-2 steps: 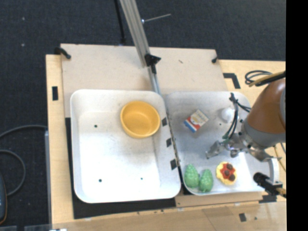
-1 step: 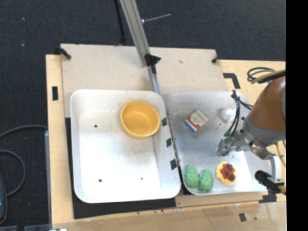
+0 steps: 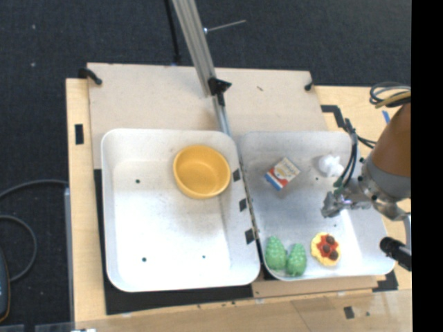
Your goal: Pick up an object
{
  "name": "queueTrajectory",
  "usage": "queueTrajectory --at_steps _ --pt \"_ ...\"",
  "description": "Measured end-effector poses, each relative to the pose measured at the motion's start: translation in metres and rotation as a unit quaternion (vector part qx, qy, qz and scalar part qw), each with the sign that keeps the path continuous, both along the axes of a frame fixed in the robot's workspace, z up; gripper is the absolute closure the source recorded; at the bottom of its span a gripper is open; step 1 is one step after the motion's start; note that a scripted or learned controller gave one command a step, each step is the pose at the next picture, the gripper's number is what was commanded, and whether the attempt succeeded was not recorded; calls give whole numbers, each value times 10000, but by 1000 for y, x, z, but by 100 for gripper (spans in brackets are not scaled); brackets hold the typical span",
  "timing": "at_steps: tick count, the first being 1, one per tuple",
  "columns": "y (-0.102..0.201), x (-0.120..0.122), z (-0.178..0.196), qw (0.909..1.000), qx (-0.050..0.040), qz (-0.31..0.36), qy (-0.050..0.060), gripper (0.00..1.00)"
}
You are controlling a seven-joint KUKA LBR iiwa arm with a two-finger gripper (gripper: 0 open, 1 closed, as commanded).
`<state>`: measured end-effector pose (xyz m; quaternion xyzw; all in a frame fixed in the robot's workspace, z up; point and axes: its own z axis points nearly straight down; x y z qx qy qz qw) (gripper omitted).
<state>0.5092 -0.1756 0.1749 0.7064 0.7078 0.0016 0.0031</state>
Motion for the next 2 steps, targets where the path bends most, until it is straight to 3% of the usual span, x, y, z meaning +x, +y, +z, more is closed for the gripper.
queueTrajectory --at_steps 1,2 --pt "-1 1 50 10000 1 3 19 100" --pt "46 24 43 10000 10 26 22 100"
